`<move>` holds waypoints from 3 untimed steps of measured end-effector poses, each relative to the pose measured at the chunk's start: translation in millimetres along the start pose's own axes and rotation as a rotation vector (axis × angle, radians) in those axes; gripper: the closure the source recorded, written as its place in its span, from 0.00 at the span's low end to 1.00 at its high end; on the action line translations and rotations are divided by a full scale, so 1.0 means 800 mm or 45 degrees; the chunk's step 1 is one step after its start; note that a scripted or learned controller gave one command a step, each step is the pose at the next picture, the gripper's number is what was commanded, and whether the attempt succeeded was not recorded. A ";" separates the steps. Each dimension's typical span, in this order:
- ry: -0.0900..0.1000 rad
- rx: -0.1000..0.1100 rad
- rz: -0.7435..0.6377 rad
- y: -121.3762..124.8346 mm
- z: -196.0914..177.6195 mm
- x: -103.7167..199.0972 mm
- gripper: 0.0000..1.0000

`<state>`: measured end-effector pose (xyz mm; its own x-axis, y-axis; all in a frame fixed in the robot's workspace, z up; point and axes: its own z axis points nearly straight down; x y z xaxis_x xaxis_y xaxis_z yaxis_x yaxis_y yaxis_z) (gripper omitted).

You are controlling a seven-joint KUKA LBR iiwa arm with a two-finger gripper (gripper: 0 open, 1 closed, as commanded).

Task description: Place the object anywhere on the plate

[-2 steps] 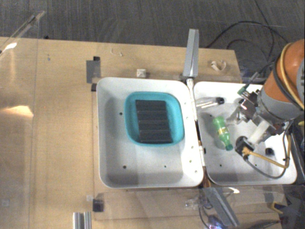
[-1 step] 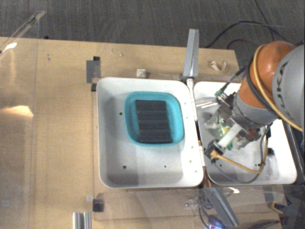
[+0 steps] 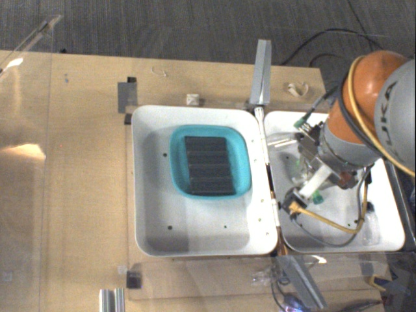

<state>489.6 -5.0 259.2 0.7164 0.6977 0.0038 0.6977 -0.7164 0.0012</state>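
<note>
Far left: pale wooden table (image 3: 78, 194), with glare across a clear sheet laid over it. Along the top of the view, dark grey carpeted floor (image 3: 162, 12).

Further right, on the table, an upper black block (image 3: 132, 82) just off the top-left corner of the left bin (image 3: 195, 247). Just below that bin's bottom-left corner, a lower black block (image 3: 133, 279). Beside the bin's upper rim, a small pale cube (image 3: 192, 99).

Inside the left bin, in its upper half, a teal plate (image 3: 242, 168) with rounded corners, lying flat on the white floor. On the plate, roughly centred, the object (image 3: 209, 166): dark grey, rectangular, ribbed across, lying flat, wholly within the plate's rim and well apart from the tool.

At the top of the seam between the two bins, a grey post (image 3: 262, 77).

Right of that, the right bin (image 3: 383, 239), side by side with the left one, rims close together. Over it, reaching in from the right, the grey arm (image 3: 351, 145) with its orange band (image 3: 374, 77). Below the wrist, over the left part of the right bin, the tool (image 3: 304, 171), mostly hidden by the wrist and its fittings. Cannot tell whether apart or together, nor whether clamped on anything.
</note>
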 end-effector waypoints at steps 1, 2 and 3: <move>0.000 0.000 0.000 0.000 0.000 0.000 0.00; -0.002 -0.003 0.165 0.071 -0.168 -0.042 0.00; -0.006 -0.002 0.429 0.116 -0.219 -0.115 0.00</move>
<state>488.0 -136.2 434.2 0.9068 0.4216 0.0000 0.4216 -0.9068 0.0022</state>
